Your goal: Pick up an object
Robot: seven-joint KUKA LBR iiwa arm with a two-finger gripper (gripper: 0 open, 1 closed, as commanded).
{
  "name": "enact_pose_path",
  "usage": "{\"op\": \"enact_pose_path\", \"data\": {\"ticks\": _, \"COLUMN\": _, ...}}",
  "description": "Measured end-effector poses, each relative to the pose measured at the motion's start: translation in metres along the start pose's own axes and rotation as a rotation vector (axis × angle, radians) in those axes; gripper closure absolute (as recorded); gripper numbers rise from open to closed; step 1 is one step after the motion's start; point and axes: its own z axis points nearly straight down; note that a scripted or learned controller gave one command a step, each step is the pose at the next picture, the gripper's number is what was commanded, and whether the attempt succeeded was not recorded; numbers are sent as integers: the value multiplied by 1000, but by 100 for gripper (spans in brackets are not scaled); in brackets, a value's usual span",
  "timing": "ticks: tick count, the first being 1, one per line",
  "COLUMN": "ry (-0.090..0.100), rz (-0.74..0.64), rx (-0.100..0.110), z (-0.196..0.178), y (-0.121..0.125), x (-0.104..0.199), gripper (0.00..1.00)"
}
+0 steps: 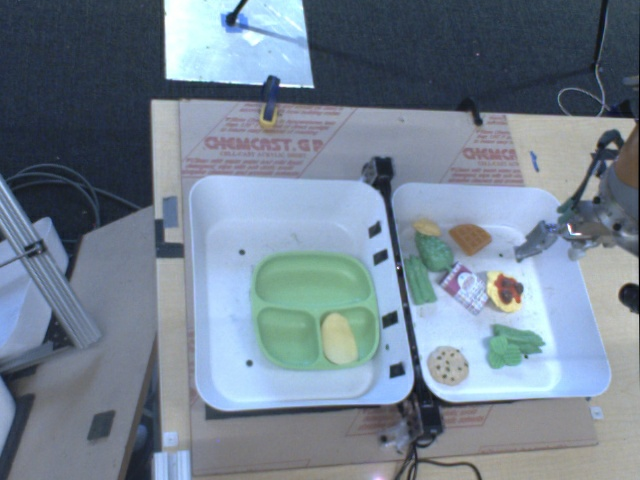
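Observation:
The right bin point(590, 353) holds several toy foods. An orange waffle point(470, 238), a green broccoli piece point(435, 253) and a small yellow-green piece point(427, 228) lie at the back. A pea pod point(420, 290), a pink and white packet point(464, 288) and a yellow and red piece point(506, 291) lie mid-bin. A cookie point(448, 365) and a green leafy piece point(515, 346) lie in front. My gripper point(532, 244) hangs over the bin's back right part, to the right of the waffle and above the yellow and red piece, apart from both.
The left bin point(215, 268) holds a green divided tray point(300, 283) with a yellow piece point(340, 338) in its front right compartment. A black-clipped divider wall point(392, 268) separates the bins. The arm enters over the right rim.

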Motion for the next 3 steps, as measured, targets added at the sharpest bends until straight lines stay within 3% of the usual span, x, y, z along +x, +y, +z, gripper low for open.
{"op": "enact_pose_path", "data": {"ticks": 1, "ry": 7, "rz": -1, "rx": 14, "z": 118, "y": -52, "x": 75, "gripper": 0}}
{"op": "enact_pose_path", "data": {"ticks": 2, "ry": 2, "rz": 0, "rx": 2, "z": 112, "y": 10, "x": 64, "gripper": 0}}
{"op": "enact_pose_path", "data": {"ticks": 3, "ry": 4, "rz": 5, "rx": 9, "z": 113, "y": -5, "x": 59, "gripper": 0}}
